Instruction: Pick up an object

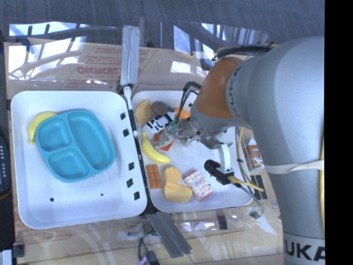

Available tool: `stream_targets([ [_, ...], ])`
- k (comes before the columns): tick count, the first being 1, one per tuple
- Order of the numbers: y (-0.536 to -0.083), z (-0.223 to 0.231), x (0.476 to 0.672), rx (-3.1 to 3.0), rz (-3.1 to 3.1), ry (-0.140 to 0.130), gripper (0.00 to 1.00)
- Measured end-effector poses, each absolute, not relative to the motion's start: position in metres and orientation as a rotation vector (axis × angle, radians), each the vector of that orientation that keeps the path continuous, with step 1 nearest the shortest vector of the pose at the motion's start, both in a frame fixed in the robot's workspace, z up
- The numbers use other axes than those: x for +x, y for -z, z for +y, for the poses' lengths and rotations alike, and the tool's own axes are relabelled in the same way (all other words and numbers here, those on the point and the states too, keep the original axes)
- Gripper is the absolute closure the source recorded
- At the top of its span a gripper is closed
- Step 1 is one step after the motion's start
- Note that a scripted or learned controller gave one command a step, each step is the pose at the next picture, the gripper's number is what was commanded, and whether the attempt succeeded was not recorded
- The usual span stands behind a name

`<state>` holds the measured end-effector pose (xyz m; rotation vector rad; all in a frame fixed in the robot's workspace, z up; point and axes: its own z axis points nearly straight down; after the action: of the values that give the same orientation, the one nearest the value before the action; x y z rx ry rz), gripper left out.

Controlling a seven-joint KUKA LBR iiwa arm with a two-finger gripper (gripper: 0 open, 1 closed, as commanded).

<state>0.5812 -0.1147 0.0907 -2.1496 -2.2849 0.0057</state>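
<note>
Over the right bin (240, 202), the gripper (172, 130) hangs among small objects, its opening impossible to tell.

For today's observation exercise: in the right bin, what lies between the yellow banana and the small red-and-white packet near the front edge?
In the camera view, between the banana and the red-and-white packet lie a brown waffle-like block and two pale yellow pieces.

Gripper (175, 130) fingers buried among clutter under the arm (259, 104), open or shut impossible to tell. Black-and-white item (158, 123) and orange piece (182, 114) half covered by the wrist, identity unclear. Yellow banana-like shape (38, 123) partly tucked behind the blue tray (77, 143). Print on the small packet (198, 184) too small to read.
</note>
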Motion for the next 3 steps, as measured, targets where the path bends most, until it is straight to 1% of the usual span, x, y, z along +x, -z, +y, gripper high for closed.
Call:
stream_targets([
  [1,-0.092,-0.097,0.6,-2.132,-2.306,-0.001,0.0],
  [2,-0.101,-0.096,0.6,-2.128,-2.307,-0.002,1.0],
  [3,-0.196,-0.03,0.658,-2.106,-2.336,0.007,1.0],
])
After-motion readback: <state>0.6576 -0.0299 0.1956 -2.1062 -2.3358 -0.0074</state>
